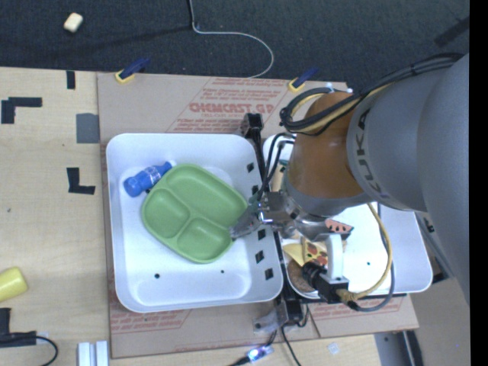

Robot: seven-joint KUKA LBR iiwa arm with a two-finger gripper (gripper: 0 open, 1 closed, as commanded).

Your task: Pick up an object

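A: Now, where does the tool [245, 226] sit?

B: At the right edge of the green plate [194, 212], low over the left bin [130, 280]; the grey arm [412, 136] with its orange band [324, 155] reaches in from the right, its bulk covering much of the right bin [408, 277].

A: And the fingers, are they closed on anything?

B: They look pinched on the plate's right rim, one dark finger lying on the green surface; the view is dim there, so I say it seems to grip the rim rather than swear to it.

A: How does the plate lie?

B: It is a green plate with three compartments, resting in the upper middle of the left bin, turned at a slant; I cannot tell whether its right side is lifted off the floor of the bin.

A: Anything else in that bin?

B: A blue bottle [145, 178] lies on its side at the upper left, just beside the plate's upper left edge, perhaps touching it.

A: And the other bin?

B: Some small things show beneath the wrist, a brownish round one [299, 277] and a piece with red and white [339, 226]; cables [364, 296] loop over them.

A: Around the bins?

B: Brown cardboard [221, 105] lies under both on the counter [46, 227]; a yellow object [11, 283] sits at the left edge of the counter, well apart from the bins.
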